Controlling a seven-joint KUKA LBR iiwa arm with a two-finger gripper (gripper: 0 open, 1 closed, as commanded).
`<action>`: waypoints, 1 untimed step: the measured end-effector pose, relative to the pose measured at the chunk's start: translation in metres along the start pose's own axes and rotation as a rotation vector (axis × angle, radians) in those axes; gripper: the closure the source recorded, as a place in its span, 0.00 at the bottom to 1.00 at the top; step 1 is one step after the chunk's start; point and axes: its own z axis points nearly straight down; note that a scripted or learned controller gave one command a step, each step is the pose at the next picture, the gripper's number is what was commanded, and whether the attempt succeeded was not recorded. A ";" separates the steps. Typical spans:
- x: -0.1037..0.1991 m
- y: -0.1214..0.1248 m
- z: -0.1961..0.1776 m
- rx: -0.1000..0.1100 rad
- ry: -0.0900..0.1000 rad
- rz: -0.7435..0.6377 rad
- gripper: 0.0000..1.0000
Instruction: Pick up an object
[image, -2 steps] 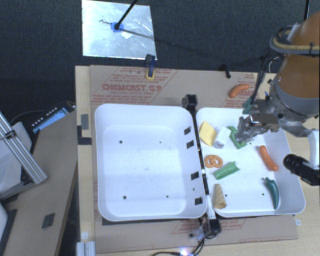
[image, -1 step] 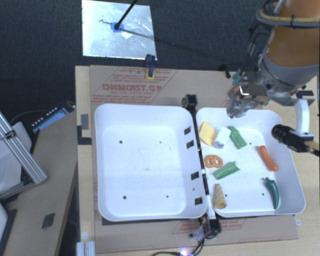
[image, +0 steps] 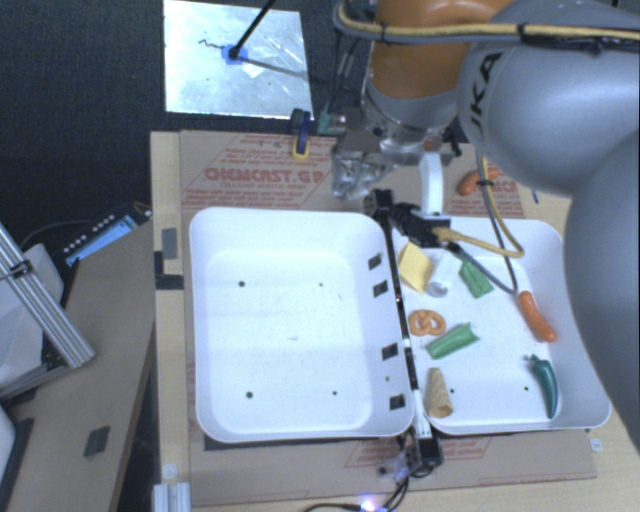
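Note:
My gripper hangs over the cardboard just beyond the far rim where the two bins meet, with nothing seen in it. The right bin holds a yellow cheese wedge, a green block, a pretzel, a light green pod, an orange sausage, a dark green chili and a tan cone. All of these lie nearer the camera than the gripper.
The left bin sits beside the right one, joined by a clipped divider. An orange item lies on the cardboard behind the right bin. The big grey arm overhangs the right side.

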 end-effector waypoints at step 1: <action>-0.008 0.024 -0.054 0.001 -0.003 0.008 1.00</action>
